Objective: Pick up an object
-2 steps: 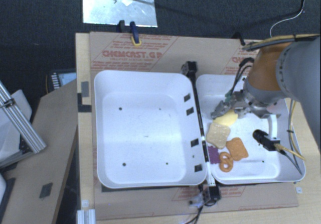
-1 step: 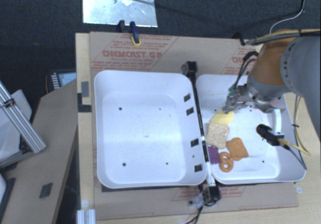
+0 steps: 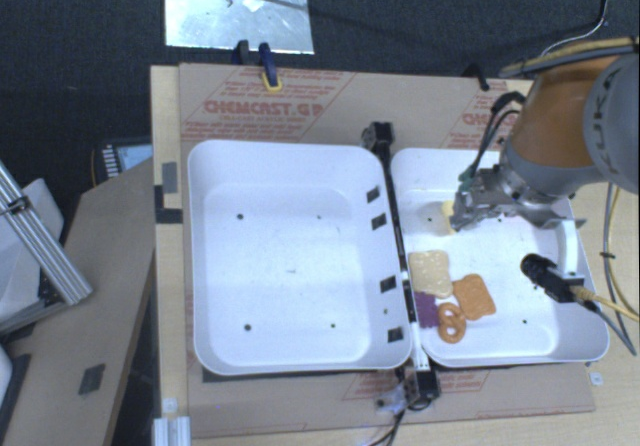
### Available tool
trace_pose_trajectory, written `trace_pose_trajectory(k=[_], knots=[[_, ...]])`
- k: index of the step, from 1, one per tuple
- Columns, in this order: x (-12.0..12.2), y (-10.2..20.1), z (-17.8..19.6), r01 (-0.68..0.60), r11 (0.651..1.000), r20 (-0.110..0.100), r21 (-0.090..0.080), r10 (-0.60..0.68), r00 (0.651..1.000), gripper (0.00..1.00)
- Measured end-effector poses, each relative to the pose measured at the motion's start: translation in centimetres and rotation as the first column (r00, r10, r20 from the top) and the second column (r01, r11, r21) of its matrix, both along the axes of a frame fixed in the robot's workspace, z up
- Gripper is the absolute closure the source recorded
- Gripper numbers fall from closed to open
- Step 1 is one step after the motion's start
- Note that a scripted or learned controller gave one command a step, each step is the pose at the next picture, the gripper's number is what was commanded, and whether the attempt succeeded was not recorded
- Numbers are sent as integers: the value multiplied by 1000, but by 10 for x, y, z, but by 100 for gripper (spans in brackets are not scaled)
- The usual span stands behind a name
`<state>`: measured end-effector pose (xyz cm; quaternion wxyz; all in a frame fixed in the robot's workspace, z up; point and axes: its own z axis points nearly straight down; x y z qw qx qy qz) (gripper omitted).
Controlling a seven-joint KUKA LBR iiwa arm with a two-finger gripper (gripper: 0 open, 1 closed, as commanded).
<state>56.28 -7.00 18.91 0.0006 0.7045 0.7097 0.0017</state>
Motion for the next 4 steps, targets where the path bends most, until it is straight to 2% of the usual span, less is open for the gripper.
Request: trace_pose_trajectory(k=[1, 2, 3, 4], knots=[[-3, 64, 90, -4, 1000, 8, 1, 4, 1000, 100], [3, 127, 110, -3, 1000, 1, 1, 3, 1000, 100], [-53, 112, 219, 3, 1000, 9, 1, -3, 1000, 100], [-51, 113, 224, -3, 1000, 3, -1, 3, 1000, 100]])
